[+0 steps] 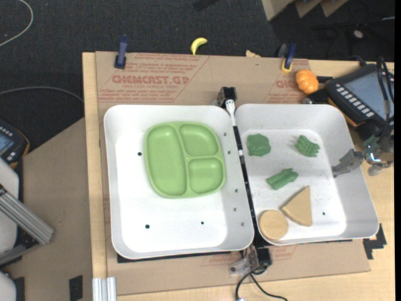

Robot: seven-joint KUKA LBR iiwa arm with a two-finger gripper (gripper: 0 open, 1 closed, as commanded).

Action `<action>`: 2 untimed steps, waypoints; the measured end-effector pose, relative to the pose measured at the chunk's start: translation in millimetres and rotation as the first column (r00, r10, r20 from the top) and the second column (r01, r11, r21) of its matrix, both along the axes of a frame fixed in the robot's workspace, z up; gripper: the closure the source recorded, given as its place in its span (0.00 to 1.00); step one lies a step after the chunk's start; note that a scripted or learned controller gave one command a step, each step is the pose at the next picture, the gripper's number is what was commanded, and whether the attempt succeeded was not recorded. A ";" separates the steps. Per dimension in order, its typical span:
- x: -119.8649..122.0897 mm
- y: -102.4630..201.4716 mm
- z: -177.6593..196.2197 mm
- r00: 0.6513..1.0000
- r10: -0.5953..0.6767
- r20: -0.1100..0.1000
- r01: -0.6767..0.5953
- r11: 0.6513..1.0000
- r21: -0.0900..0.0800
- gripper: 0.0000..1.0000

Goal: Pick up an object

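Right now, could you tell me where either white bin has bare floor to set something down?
The left white bin has a bare strip below the green divided plate, along its near wall. The right white bin is crowded: three green toy pieces, a tan wedge and a tan round disc. Its near right corner is bare.
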State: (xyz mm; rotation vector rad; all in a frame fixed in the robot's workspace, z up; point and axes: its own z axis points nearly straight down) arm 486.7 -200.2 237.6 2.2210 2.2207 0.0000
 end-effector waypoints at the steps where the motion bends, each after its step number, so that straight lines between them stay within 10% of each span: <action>1: 0.8 -0.2 10.9 1.000 0.001 0.003 -0.001 1.000 -0.002 1.00; 2: 9.5 -24.7 20.4 1.000 -0.001 0.003 0.001 1.000 -0.002 1.00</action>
